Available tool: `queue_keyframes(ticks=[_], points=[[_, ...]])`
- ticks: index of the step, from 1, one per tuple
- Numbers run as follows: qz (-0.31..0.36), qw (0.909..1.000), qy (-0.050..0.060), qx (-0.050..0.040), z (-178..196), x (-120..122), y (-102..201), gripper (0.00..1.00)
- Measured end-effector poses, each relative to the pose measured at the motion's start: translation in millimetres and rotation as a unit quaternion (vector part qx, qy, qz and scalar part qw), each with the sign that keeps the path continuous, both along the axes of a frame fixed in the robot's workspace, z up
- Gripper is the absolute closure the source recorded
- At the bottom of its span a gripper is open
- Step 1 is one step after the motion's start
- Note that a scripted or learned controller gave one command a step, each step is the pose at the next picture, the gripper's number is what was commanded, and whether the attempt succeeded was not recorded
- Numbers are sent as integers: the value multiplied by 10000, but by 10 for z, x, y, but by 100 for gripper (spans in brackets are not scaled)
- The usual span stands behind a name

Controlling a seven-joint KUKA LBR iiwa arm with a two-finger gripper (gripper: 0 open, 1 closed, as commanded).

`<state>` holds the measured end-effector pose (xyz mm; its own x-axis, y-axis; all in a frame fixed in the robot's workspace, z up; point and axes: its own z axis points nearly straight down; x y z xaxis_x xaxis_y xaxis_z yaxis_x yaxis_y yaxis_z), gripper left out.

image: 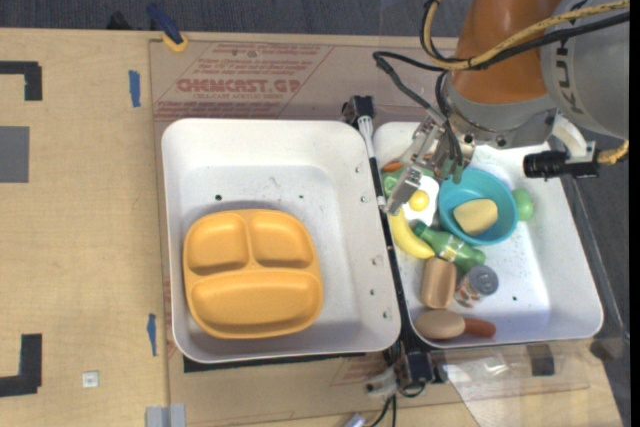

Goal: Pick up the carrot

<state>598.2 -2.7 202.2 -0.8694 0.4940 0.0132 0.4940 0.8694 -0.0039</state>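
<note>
the gripper (428, 158) hangs over the upper left part of the right bin (570, 300), close to the wall that the two bins share. its metal fingers point down and to the left, but from this angle i cannot tell if the jaws are spread or pressed together, and nothing clear shows between them. just left of the fingers a small orange piece with green beside it lies near the bin wall; this seems to be the carrot (393, 167), mostly hidden, so i am not sure of its shape.

under the gripper there is a fried egg toy (419, 200), and below that a yellow banana (405, 236). to the right stands a blue bowl (500, 193) with a pale yellow piece (475, 214) inside. a green item (447, 244) lies at the lower edge of the bowl, touching it. lower in the bin are a tan cylinder (437, 282), a small grey can (481, 282), a brown oval piece (439, 323) and a red sausage (479, 326).

the left bin (200, 155) holds an orange divided tray (253, 270) with three compartments. above the gripper the arm (505, 35) shows its orange band and black and yellow cables.
</note>
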Motion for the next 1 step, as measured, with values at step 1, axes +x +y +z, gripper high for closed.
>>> queue_keyframes(ticks=[1], points=[[-491,9988,-88,-14,-180,336,319,0]])
